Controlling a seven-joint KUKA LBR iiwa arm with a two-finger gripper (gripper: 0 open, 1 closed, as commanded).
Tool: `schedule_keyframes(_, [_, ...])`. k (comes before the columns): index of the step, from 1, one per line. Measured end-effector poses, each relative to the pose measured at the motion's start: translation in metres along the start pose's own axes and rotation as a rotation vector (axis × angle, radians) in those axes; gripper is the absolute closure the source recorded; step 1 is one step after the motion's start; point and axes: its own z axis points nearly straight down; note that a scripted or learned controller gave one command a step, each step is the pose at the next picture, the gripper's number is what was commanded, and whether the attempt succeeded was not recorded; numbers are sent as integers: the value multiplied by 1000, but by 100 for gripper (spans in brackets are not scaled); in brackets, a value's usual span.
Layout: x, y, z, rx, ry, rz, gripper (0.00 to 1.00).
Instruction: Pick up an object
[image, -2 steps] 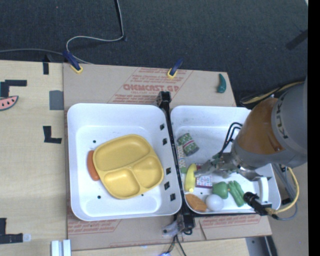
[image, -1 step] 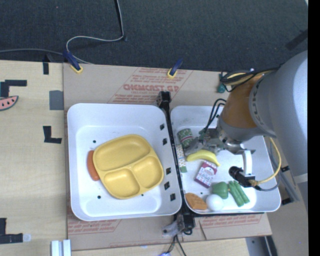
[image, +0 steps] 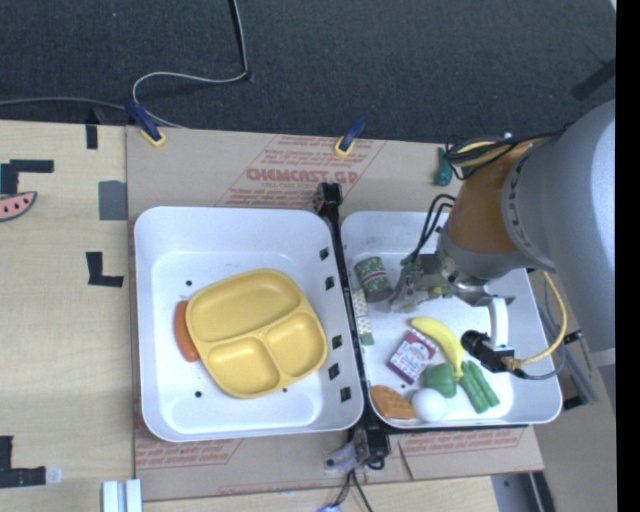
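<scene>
My gripper (image: 412, 287) reaches down into the right bin (image: 530, 405), just right of a small green can (image: 371, 276) standing near the bin's left wall. The can looks close to the gripper, but I cannot tell whether they touch. Below the gripper lie a yellow banana (image: 440, 338), a red packet (image: 411, 358), a green pepper (image: 438, 378), a white egg (image: 430, 404), a green cucumber-like piece (image: 479, 387) and a brown cookie-like piece (image: 395, 404).
The left bin (image: 160, 400) holds a yellow divided plate (image: 258, 330) with an orange sausage-like piece (image: 184, 332) at its left edge. The grey arm with its orange band (image: 485, 215) and cables covers the right bin's upper right.
</scene>
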Motion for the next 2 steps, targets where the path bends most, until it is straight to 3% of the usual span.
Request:
schedule_keyframes(1, [0, 0, 0, 0, 0, 0, 0])
schedule_keyframes(2, [1, 0, -9, 2, 1, -1, 100])
